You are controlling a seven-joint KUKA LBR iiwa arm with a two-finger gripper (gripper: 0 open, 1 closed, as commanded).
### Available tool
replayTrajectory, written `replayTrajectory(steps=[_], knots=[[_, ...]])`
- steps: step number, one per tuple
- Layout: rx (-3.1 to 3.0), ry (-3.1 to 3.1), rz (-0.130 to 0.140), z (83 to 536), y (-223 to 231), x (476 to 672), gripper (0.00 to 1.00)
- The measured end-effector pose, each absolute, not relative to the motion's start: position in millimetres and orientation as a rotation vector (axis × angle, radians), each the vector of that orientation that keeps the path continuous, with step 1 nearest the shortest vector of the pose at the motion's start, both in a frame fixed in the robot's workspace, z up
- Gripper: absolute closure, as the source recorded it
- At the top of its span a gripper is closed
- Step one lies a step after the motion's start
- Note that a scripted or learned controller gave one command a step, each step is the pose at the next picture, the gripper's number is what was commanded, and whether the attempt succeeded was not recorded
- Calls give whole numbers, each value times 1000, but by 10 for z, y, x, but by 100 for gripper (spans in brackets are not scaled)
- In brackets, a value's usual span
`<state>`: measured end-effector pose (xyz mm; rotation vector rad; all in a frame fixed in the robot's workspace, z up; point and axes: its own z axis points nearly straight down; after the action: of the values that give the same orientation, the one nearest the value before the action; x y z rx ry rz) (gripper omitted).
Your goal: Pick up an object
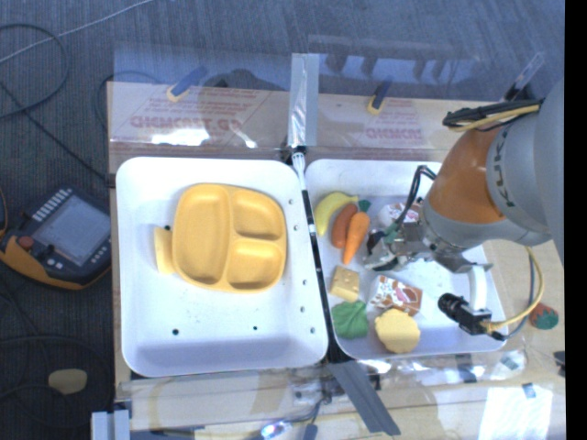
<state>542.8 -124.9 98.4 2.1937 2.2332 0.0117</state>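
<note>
The right bin (477, 337) holds several toy foods: a yellow banana (328, 207), an orange carrot (353, 230), a pale cheese block (346, 284), a green leafy piece (349, 320), a red-and-white packet (397, 295) and a yellow lump (397, 332). My gripper (390, 243) reaches down into the middle of this bin, just right of the carrot and above the packet. Nothing can be made out between its fingers.
The left bin (138, 337) bears a yellow divided plate (229, 236) with a small yellow piece (162, 249) at its left edge. The grey and orange arm (477, 186) covers the right bin's upper right. A handheld pendant (55, 236) lies on the floor at left.
</note>
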Motion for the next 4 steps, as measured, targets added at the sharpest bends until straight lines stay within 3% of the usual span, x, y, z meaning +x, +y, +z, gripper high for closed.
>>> replayTrajectory(steps=[1,2,3,4], knots=[[2196,2249,-6,1945,-764,5750,100],[2197,2249,-7,1945,-765,5749,0],[2044,2376,6,899,-1063,5870,0],[2046,2379,8,990,-1057,5879,100]])
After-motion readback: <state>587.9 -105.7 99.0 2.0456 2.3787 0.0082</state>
